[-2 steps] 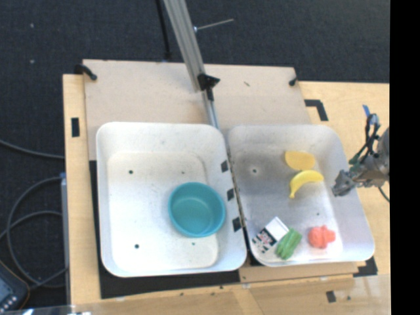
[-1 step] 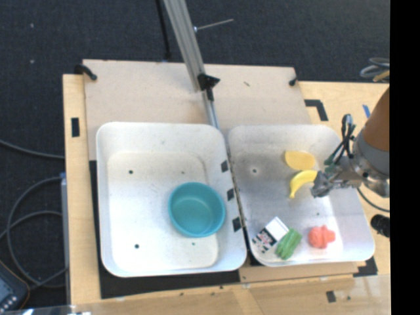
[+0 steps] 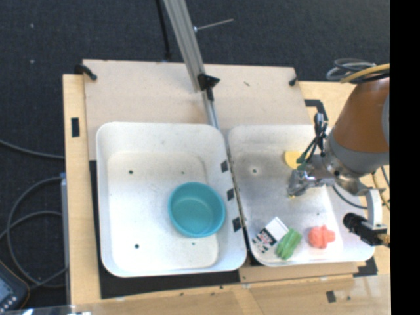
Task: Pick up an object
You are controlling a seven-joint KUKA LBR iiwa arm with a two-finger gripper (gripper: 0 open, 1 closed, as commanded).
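Two white bins (image 3: 118, 176) on a tan bench (image 3: 262, 84), dark carpet (image 3: 79, 18) around; jaws' state perhaps indiscernible.

- Bins (image 3: 118, 176): white plastic, matt, speckled w/ scuffs.
- Bowl (image 3: 196, 208): teal plastic, smooth, slight sheen.
- Bench (image 3: 147, 84): wood-look board, matt.
- Far post (image 3: 184, 28): bare metal.
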